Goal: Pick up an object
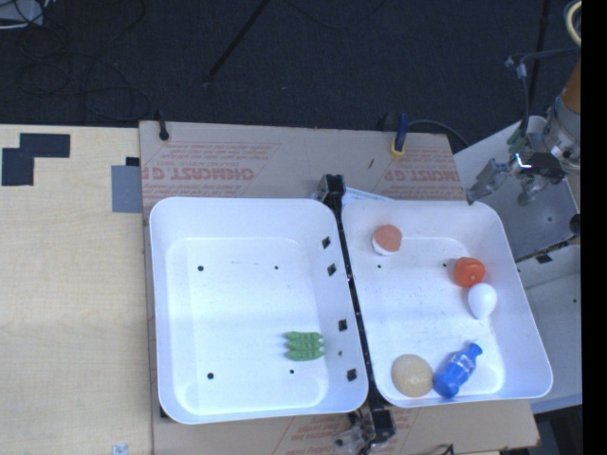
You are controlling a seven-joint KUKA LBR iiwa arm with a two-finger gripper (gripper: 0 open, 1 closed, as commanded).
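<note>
Currently pincer (520,171) sits off right bin's (531,349) upper right corner; finger state cannot tell; nothing seen held.

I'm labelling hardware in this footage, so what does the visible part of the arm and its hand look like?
At the camera view's upper right edge, the arm shows an orange band above a pale grey, rounded wrist section. Below it the hand is a cluster of grey and silvery metal parts with a small bright bluish-white spot on it. Thin dark cables run nearby. Its finer details are too small to make out.
</note>
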